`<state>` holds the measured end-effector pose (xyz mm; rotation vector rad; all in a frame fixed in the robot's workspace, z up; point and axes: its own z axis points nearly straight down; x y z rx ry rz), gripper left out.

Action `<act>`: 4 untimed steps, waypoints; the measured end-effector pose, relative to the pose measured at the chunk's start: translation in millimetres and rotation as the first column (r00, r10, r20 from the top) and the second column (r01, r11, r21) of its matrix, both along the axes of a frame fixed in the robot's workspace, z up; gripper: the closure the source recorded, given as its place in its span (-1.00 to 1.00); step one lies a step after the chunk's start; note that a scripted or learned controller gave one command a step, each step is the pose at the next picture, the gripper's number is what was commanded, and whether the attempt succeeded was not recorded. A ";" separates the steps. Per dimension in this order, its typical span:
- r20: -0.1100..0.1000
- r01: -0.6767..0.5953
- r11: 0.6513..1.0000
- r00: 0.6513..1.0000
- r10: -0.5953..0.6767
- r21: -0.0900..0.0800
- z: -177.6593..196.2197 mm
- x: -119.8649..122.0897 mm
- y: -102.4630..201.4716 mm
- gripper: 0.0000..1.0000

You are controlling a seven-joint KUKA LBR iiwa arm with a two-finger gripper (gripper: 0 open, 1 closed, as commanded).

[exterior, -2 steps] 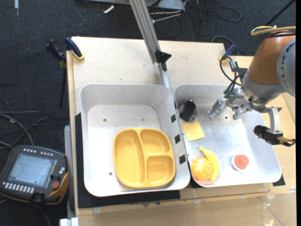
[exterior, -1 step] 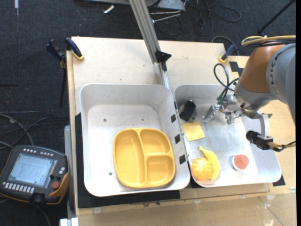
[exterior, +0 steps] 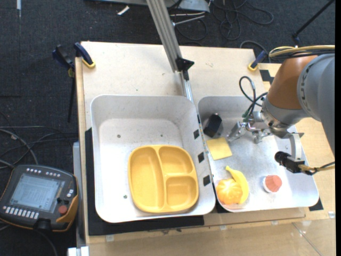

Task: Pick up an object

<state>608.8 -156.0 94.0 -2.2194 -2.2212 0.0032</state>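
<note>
My gripper hangs low over the middle of the right bin, at the end of the grey arm with the orange band. A small black object lies just left of it. A flat yellow square lies below and to its left. Further toward the front, a banana and an orange rest together on a small clear dish. A red item in a small white cup sits at the front right. Nothing shows in the gripper's grasp.
The left bin holds a yellow divided plate. A slanted aluminium post rises behind the wall between the bins. A teach pendant lies on the floor at lower left. Clamps grip the bench's back corners.
</note>
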 end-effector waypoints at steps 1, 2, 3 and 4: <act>0.004 0.000 1.000 1.000 0.000 -0.001 11.9 1.1 -0.1 1.00; 0.008 -0.002 1.000 1.000 0.002 -0.001 56.2 4.0 5.3 1.00; 0.010 -0.003 1.000 1.000 0.003 -0.001 116.0 3.3 13.7 1.00; 0.011 -0.002 1.000 1.000 0.002 -0.002 179.9 4.6 9.9 1.00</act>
